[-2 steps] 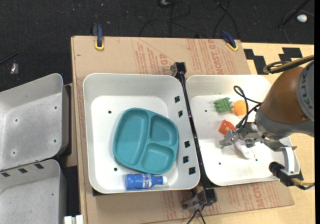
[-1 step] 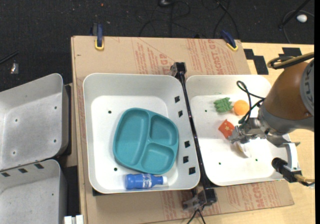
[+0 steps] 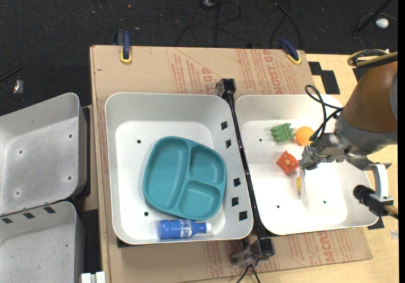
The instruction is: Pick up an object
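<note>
A: Listing contents, left shallow white plastic bin (image 3: 120, 149)?
B: Teal three-compartment plastic tray (image 3: 184, 177), lying flat near centre. Blue plastic bottle with white label (image 3: 183, 229), on its side along the near wall, just below the tray.

A: Right shallow white plastic bin (image 3: 329, 212)?
B: Small green leafy toy (image 3: 282, 132) toward the far side. Orange round toy fruit (image 3: 304, 135) just beside it on the right, looks touching. Red blocky toy (image 3: 286, 162) nearer, below the green one. Slim yellowish stick-like piece (image 3: 299, 184) below the red one, too small to identify.

A: Two-finger gripper (image 3: 309, 159)?
B: Low over the right bin, just right of the red toy, below the orange fruit. Contact with either: cannot tell. Open or closed: cannot tell; tips blurred against the wrist
</note>
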`<state>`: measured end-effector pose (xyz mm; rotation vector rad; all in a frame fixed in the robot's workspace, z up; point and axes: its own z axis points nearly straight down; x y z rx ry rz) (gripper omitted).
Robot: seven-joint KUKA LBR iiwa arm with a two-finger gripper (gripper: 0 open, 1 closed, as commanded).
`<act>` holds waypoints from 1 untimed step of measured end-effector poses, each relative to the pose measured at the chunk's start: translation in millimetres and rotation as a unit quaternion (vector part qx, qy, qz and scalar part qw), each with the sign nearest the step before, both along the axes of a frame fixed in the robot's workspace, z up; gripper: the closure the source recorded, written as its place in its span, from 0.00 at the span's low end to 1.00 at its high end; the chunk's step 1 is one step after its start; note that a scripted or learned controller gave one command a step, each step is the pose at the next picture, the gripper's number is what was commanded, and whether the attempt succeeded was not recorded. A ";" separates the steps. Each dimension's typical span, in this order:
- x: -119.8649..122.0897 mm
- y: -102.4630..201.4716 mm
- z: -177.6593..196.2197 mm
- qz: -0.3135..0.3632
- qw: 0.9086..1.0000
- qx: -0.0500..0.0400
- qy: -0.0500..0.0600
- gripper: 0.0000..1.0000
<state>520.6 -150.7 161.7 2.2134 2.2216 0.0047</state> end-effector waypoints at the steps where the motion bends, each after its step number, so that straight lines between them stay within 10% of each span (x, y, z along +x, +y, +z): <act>1: 1.6 -0.2 53.2 0.000 1.000 0.000 0.000 1.00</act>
